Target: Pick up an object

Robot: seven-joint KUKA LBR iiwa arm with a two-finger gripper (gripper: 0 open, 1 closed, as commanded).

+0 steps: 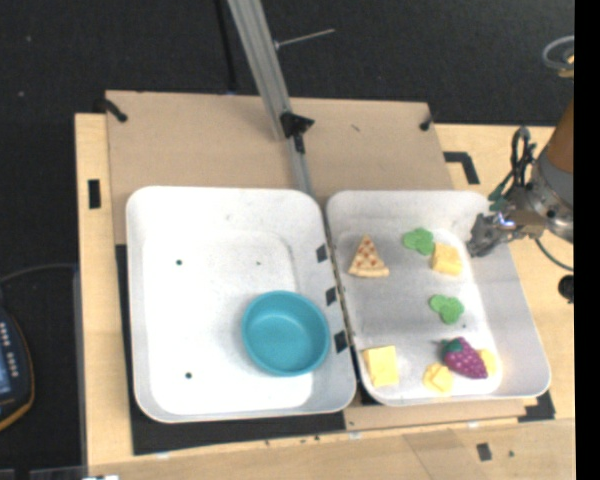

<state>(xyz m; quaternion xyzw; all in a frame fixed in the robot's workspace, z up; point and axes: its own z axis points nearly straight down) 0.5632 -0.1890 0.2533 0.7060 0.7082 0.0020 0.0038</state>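
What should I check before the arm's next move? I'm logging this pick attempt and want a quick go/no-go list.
1. End effector over the right bin: ok, at its upper right edge.
2. Nearest target identified: ok, yellow piece just left of it.
3. Target free of neighbours: not ok, green piece sits right beside it.
4. Object already held: cannot tell.
5. Blue bowl out of the way: ok, in the left bin.

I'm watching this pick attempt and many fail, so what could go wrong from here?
1. The gripper hangs by the right bin's rim; descending there, it might strike the wall.
2. The nearest yellow piece touches a green piece, so a grasp may nudge both.
3. The purple grapes lie against small yellow pieces, crowding a grasp.
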